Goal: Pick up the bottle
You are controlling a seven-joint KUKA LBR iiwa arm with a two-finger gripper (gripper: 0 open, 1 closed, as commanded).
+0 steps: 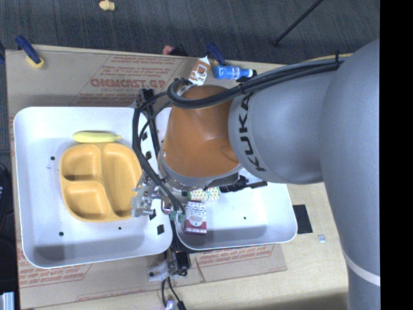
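A small blue bottle-like object [231, 73] lies at the back rim of the right bin [277, 228], partly behind the arm's cables. My gripper [152, 203] hangs low over the divide between the two bins, at the front. It is far from that blue object and just right of the yellow tray [97, 181]. The orange wrist band [197, 134] and grey arm hide most of the right bin. Nothing shows held in the gripper.
The left bin [32, 173] holds the yellow divided tray and a banana [97, 136] behind it. A red carton [195, 218] and a patterned packet [206, 194] lie in the right bin beside the gripper. A white and orange item [199, 72] sits near the blue object.
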